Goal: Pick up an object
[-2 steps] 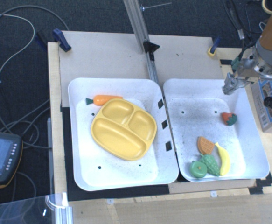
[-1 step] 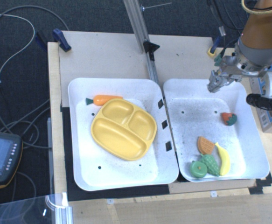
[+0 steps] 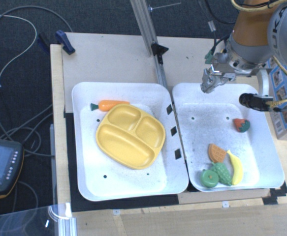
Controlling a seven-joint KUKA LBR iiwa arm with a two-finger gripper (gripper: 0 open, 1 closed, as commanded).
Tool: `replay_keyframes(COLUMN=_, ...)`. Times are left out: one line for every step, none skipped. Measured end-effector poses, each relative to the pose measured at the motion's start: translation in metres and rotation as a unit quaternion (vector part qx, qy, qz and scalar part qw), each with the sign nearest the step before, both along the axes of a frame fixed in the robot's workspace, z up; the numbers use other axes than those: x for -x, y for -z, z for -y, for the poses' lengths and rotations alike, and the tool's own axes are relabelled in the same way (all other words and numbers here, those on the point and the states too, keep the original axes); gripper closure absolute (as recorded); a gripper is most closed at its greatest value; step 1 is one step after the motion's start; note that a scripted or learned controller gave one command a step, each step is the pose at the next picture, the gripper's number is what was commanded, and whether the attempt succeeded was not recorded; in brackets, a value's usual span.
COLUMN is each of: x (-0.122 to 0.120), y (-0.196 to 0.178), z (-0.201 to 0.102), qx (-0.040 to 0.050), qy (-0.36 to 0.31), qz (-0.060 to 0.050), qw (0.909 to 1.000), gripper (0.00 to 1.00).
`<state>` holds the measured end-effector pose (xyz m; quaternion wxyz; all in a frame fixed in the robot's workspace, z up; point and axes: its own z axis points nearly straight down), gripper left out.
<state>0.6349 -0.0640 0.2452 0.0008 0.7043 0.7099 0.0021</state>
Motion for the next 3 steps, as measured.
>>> replay_keyframes(x=0.003, y=0.009, z=-0.052, qx=-0.0006, qy=0.0, qz=-0.003, qw=1.0, gripper=1.0)
replay_keyframes(x=-0.003, y=0.019, z=-0.102, qx=-0.0002, qy=0.001, qz=-0.003, qw=1.0, gripper=1.0)
replay_keyframes(x=-0.012, y=0.014, z=-0.148, qx=-0.0003, qy=0.001, qz=-0.001, qw=1.0, gripper=1.0)
